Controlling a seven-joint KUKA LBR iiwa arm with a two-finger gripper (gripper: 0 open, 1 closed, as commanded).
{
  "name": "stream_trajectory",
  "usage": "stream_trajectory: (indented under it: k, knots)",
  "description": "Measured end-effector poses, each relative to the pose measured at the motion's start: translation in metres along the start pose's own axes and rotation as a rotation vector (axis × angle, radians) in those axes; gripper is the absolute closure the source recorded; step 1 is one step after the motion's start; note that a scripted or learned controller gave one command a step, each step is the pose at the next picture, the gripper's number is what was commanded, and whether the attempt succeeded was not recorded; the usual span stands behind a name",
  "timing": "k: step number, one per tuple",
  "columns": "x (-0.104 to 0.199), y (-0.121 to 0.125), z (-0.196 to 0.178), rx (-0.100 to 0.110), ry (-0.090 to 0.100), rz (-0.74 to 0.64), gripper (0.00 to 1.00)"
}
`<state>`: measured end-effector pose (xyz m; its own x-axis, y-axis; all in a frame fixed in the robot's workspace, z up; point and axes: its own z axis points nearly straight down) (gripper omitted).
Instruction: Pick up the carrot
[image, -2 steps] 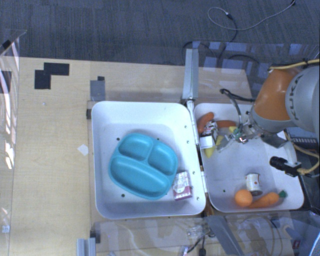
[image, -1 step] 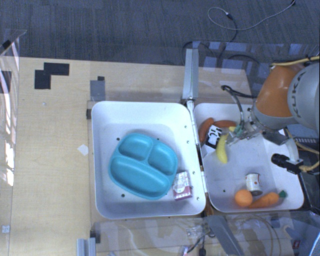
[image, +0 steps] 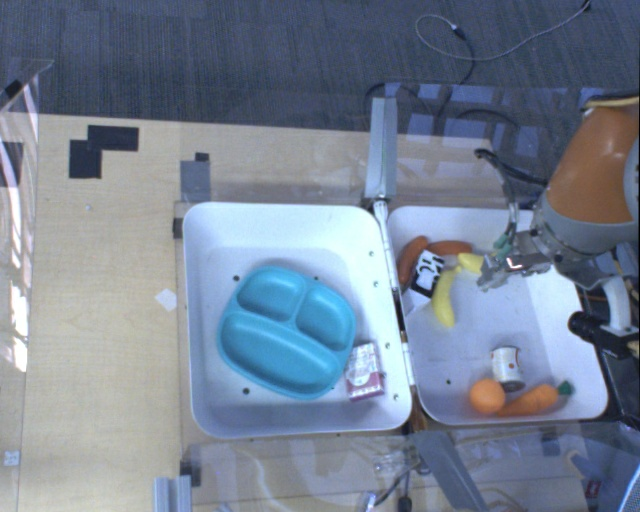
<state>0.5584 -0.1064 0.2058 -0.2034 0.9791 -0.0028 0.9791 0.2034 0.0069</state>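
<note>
The carrot (image: 533, 400), orange with a small green top, lies along the front edge of the right bin (image: 560, 330), beside an orange fruit (image: 487, 397). My gripper (image: 497, 270) hangs over the back half of that bin, close to the yellow banana (image: 444, 296) and well behind the carrot. The arm's orange band (image: 598, 165) rises at the right.
A small white can (image: 507, 366) stands just behind the carrot. A reddish sausage-like item (image: 412, 258) and a black-and-white card (image: 428, 272) lie at the right bin's back left. The left bin (image: 200, 300) holds a blue divided plate (image: 287, 330) and a small packet (image: 364, 371).
</note>
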Motion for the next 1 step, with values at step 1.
stream_trajectory:
  k: [1]
  knots:
    - [0.0192,-0.0629,0.0401,0.005,0.002,0.437,1.00]
